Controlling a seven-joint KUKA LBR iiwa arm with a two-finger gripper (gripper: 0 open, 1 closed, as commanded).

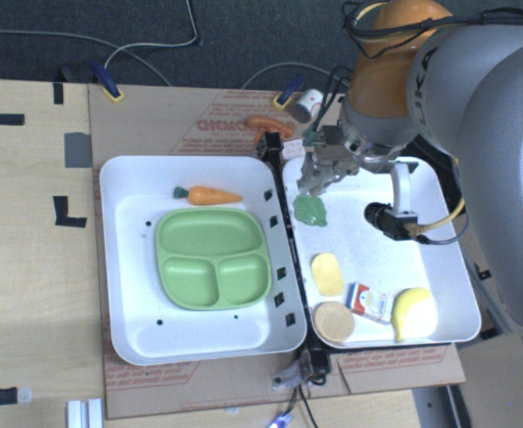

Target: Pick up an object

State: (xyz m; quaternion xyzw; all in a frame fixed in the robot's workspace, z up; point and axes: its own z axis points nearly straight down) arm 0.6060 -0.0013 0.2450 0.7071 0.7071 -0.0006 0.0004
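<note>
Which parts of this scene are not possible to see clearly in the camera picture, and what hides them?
- Gripper: in the camera view, blurred and shadowed over the right white bin; open or shut, I cannot tell.
- Small green leafy piece: under the gripper, contact unclear.
- Small red-and-white packet: print too small to read.
- Grey arm: cut off by the right edge, covering the bin's far right rim.

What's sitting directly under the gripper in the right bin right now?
Just below the gripper lies a small green object on the right bin's floor. The gripper body covers the bin area behind it, so anything lying there is hidden.
</note>
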